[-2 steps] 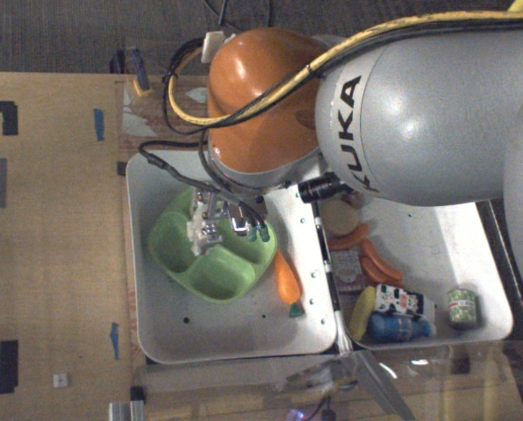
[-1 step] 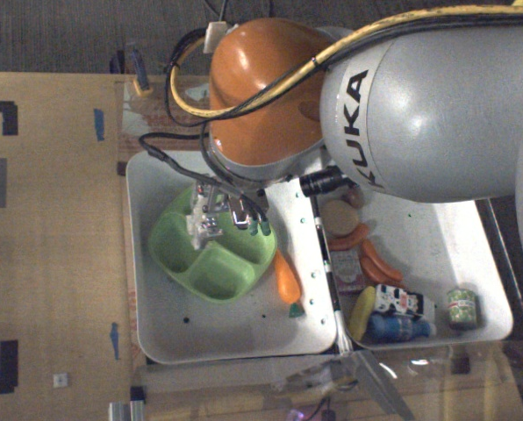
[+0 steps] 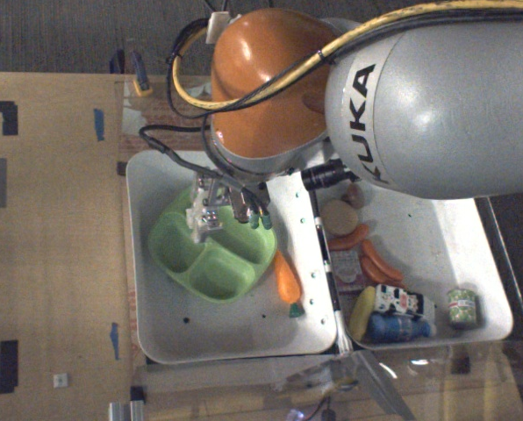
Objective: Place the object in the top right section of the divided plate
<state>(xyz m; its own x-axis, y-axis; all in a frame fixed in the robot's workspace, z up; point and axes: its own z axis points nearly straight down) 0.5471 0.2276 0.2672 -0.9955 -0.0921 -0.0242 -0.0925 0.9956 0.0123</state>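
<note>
A light green divided plate lies in the left white bin. My gripper hangs over the plate's upper part, close above one of its sections, under the orange wrist band. The arm hides the plate's top edge. I see no object clearly held at the gripper. An orange toy carrot lies in the left bin just right of the plate, touching or nearly touching its rim.
The right bin holds a brown round item, two orange sausages, a banana, a small milk carton, a blue bottle and a green can. A wooden board lies left.
</note>
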